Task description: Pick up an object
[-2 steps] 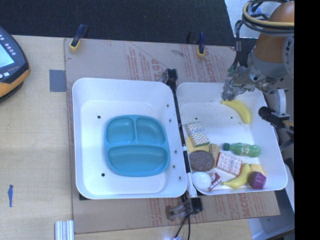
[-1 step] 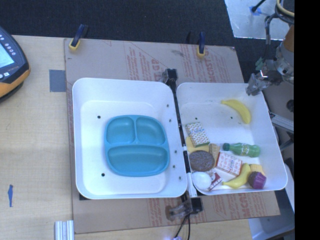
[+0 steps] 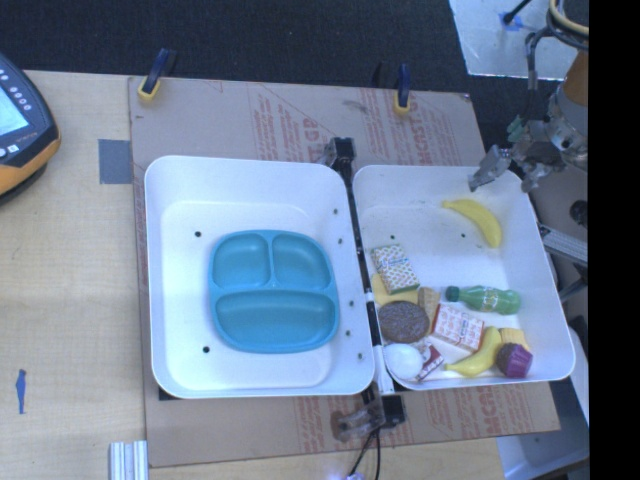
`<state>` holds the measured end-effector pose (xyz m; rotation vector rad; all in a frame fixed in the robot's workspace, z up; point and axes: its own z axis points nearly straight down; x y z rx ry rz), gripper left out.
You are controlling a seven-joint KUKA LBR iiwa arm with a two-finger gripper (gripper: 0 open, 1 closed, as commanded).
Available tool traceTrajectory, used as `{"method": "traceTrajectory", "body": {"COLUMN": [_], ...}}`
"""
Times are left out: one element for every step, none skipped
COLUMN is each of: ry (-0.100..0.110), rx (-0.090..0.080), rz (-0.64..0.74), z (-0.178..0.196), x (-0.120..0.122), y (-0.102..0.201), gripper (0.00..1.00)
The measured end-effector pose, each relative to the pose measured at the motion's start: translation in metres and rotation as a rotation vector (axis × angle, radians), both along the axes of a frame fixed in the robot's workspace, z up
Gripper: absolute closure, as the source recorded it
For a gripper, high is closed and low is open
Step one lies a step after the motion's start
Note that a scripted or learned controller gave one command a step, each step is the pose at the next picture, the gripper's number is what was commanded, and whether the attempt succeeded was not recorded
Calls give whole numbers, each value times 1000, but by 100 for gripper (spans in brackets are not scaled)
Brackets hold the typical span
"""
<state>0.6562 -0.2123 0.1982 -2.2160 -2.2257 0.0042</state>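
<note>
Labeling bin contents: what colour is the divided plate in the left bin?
Light blue; the divided plate shows clearly in the camera view.

Glossy white plastic bins hold a smooth matt blue plastic plate; the bench looks wooden.

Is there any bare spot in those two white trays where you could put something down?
Yes. The right bin has bare floor at its far end, between the rim and the lone banana; its near end is crowded with the green bottle, cookie and packets. The left bin has only margins around the blue plate.
</note>
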Motion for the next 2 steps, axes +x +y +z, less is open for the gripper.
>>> {"method": "traceTrajectory", "body": {"ry": [12, 14], "rx": [4, 1], "rz": [3, 8], "z": [-114, -97], "x": [-3, -2], "y": [2, 1], "gripper": [0, 100]}}
